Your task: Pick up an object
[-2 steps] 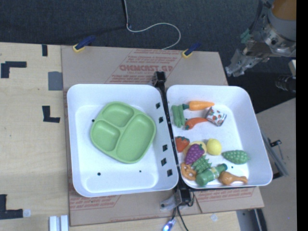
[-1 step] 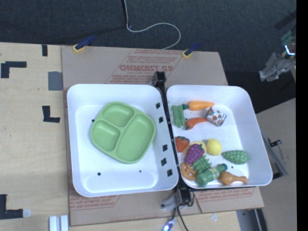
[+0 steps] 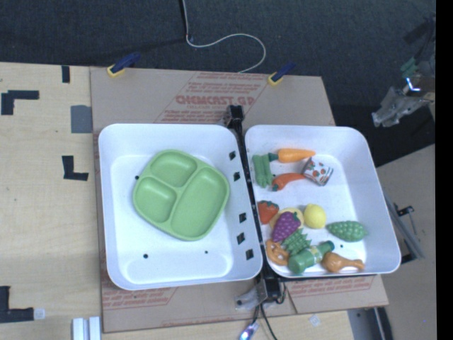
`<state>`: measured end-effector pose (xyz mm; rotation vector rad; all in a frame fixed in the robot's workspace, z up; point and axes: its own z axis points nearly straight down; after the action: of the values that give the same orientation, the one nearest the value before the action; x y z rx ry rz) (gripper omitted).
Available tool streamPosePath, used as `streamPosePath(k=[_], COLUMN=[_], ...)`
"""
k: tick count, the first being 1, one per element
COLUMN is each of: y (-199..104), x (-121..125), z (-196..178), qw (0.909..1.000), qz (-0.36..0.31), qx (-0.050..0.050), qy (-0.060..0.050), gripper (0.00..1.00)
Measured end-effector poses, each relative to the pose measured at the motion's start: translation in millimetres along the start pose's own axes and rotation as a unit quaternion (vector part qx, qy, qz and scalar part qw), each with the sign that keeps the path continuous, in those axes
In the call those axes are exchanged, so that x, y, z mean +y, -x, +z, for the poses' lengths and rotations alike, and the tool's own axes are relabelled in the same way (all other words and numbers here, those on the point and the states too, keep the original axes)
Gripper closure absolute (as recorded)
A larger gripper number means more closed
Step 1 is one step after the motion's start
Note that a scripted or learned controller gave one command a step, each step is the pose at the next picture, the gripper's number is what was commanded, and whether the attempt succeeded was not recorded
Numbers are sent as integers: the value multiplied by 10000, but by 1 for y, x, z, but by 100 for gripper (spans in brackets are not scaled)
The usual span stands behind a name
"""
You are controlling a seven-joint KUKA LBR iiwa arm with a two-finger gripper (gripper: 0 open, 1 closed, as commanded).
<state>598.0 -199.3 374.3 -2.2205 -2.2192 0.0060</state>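
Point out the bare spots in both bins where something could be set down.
Left bin: bare floor along its front edge and around the green plate. Right bin: bare strip along the right wall, past the can and lemon. Its front-left corner is crowded with toys.

Two white bins (image 3: 113, 190) sit on brown cardboard (image 3: 205, 98) printed with red lettering. A pale green sectioned plate (image 3: 182, 194) fills one; the other holds an orange carrot (image 3: 296, 154), a yellow lemon (image 3: 314, 216), purple grapes (image 3: 284, 226) and a red-spotted white cup (image 3: 318, 171).
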Motion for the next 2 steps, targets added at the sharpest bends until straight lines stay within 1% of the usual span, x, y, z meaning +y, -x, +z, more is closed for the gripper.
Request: streamPosePath(k=[1,2], y=[26,25], x=[-46,-77], z=[-17,-171], qw=[10000,9999], qz=[8,-5], qx=[0,-36], qy=[18,110], gripper=[100,100])
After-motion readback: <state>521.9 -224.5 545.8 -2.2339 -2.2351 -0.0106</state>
